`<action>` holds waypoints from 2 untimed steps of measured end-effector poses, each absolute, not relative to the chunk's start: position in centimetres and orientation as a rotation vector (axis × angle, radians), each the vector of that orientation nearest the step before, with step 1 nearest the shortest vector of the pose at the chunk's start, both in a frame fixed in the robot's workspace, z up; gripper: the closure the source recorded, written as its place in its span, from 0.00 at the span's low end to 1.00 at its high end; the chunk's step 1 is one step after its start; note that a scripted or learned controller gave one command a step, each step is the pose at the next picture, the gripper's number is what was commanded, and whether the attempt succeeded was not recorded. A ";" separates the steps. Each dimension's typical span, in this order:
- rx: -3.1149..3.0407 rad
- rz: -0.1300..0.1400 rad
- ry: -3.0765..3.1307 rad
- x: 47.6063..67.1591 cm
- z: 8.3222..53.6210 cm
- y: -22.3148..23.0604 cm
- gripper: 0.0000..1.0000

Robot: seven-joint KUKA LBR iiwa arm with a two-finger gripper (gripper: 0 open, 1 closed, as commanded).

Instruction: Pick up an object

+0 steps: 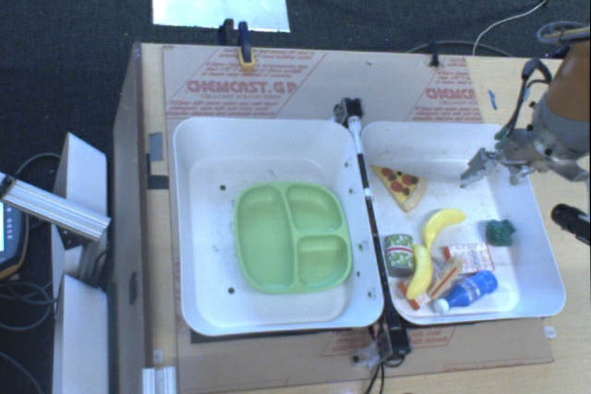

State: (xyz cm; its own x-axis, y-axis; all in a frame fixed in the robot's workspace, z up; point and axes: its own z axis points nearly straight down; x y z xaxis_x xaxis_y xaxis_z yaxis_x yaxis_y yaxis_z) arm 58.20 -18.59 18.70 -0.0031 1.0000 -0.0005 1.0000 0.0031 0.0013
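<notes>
Claw (482, 169) is seen open and empty, approach in hand; a descent onto the pizza slice (400, 185) beside it is needed.

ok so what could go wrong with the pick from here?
1. The small items crowd the right white bin's near corner: yellow banana, blue bottle, red-and-white carton and green-labelled can touch or overlap, so the tool may nudge neighbours or grab two.
2. The flat pizza slice toy lies low; fingers may slip over it.
3. The dark green lump sits near the bin wall, risking a collision.
</notes>
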 end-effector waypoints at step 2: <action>2.220 0.001 2.223 50.9 8.4 -9.6 0.00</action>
